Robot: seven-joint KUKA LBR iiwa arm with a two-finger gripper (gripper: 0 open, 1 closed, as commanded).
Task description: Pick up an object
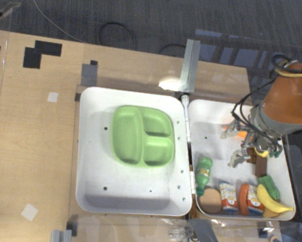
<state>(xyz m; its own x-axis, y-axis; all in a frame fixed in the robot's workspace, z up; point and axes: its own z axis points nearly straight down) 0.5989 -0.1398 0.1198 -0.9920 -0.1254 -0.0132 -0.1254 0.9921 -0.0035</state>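
Two bins: left bin [93, 184] holds a tray [141, 135]; right bin [210, 122] bottle [203, 172], banana [272, 202], cans [228, 197]; gripper [246, 153] above it, grip unclear.

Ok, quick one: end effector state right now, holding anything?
End effector: over the right bin, open or shut cannot be told; no object visibly held.

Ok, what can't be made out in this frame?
Camera view:
gripper: the wrist and cables overhang it; whether it holds anything is unclear.
orange item beside it: small, partly behind cables, unidentifiable.
brown block: upper end hidden under the gripper.
small carton: label too small to read.
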